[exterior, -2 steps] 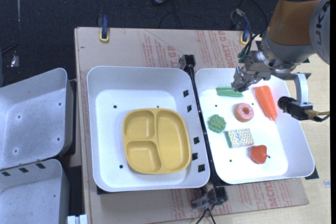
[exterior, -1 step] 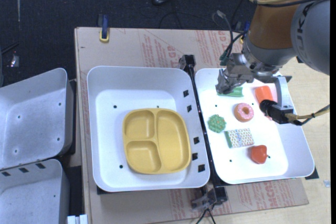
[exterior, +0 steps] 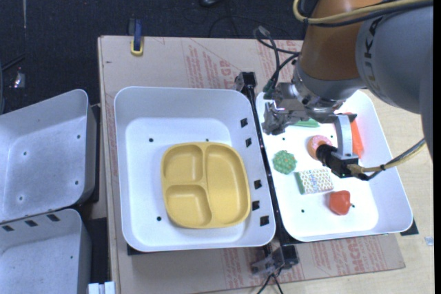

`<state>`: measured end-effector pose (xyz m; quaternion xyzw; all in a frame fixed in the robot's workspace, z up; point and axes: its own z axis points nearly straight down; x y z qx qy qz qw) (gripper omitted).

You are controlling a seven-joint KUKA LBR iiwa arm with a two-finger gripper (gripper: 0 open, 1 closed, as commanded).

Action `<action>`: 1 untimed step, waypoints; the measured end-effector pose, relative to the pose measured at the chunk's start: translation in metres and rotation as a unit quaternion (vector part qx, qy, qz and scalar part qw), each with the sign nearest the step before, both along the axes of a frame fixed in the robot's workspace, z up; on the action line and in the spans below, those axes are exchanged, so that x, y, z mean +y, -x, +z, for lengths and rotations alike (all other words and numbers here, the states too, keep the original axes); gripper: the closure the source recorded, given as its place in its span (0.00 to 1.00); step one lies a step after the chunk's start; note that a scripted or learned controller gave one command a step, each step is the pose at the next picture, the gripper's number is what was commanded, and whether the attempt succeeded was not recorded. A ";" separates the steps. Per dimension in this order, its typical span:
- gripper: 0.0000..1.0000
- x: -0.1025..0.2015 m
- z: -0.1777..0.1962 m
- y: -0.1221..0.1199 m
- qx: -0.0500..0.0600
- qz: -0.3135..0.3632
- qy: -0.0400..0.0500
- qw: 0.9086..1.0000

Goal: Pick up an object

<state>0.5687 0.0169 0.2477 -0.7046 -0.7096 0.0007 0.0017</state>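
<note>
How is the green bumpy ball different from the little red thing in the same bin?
The green ball is round, bumpy and green; the red thing is smooth, red and has a small dark stem. The green ball lies by the bin's left wall, the red thing nearer its front right. Both are small and lie apart from the gripper.

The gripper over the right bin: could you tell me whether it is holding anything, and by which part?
It cannot be told. The gripper sits above the right bin, with its tip hidden under the wrist; nothing is visibly gripped, and the green ball lies apart.
</note>
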 end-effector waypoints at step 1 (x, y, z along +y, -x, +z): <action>1.00 0.061 0.001 0.012 -0.001 0.001 0.000 1.000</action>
